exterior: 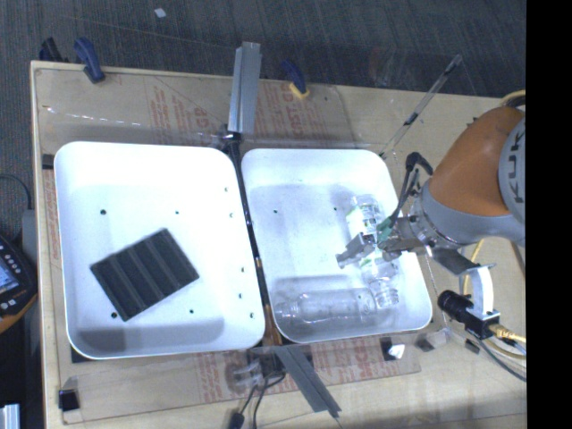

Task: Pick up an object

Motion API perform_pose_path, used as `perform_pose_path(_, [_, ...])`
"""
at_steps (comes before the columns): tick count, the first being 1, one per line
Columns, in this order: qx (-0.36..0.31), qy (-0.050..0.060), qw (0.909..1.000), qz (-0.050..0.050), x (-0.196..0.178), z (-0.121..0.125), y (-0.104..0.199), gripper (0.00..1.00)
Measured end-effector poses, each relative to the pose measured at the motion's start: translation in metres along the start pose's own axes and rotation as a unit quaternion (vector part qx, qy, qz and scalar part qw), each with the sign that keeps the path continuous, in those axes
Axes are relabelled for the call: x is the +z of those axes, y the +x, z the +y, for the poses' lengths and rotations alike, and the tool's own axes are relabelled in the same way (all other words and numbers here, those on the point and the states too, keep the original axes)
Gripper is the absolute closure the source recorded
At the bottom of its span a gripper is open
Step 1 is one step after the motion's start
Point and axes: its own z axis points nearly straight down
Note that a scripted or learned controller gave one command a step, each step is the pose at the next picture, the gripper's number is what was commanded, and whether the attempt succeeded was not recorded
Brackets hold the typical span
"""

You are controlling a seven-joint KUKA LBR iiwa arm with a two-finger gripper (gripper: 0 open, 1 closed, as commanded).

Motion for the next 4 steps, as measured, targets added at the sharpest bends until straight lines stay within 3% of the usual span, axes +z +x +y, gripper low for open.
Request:
perform_pose_path(1, [-0.044,0.003,0.9990,0.002,0.060,0.077,-0.011,0.00])
perform_pose_path(2, [-0.028,0.001,0.9996,0.001,-0.005,0.054,-0.017,0.00])
perform_pose_path(3, [-0.008,0.003,1.0000,0.001,0.029,0.075,-0.018,0.00])
perform_pose_path(4, [-0.012,0.004,0.9999,0.002,0.019,0.076,-0.017,1.00])
